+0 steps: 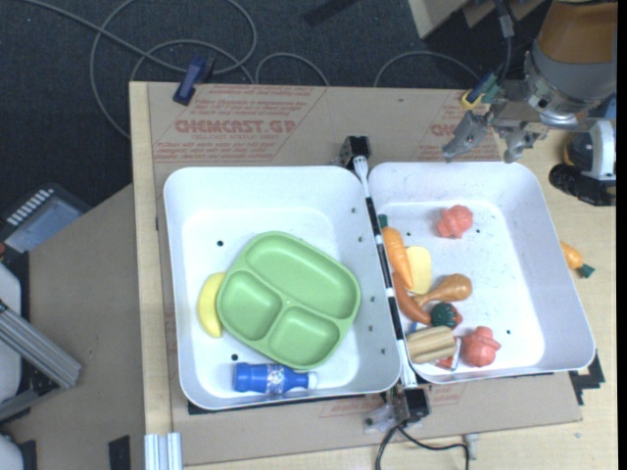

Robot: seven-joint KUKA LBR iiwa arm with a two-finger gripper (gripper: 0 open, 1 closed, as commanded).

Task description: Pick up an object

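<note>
My gripper hangs above the back rim of the right bin, fingers spread apart and nothing between them. Below it in that bin lie a pink lumpy toy, an orange carrot, a pale yellow piece, an orange-brown pear-shaped toy, a small dark green piece, a tan cylinder and a second pink toy. The left bin holds a green divided plate, a yellow banana and a blue bottle.
A small orange object lies on the bench just outside the right bin's right wall. A blue clip and cables lie beyond the board at the back left. A grey device sits at the far left.
</note>
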